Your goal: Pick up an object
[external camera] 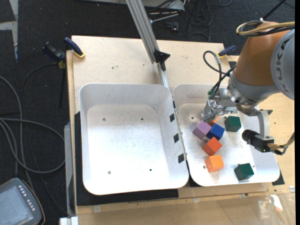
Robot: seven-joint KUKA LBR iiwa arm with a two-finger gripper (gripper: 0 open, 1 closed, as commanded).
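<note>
Gripper [213,115] hangs low in the right bin [269,175] just above the purple cube [202,129] and blue cube [217,131], seemingly positioned for a grasp there, though finger opening and any hold cannot be told.

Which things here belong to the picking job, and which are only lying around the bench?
For the job:
- gripper
- purple cube
- blue cube
- red-orange cube
- orange cube
- two dark green cubes
- right bin

Lying about:
- left bin
- blue and yellow clamp
- floor cables
</note>
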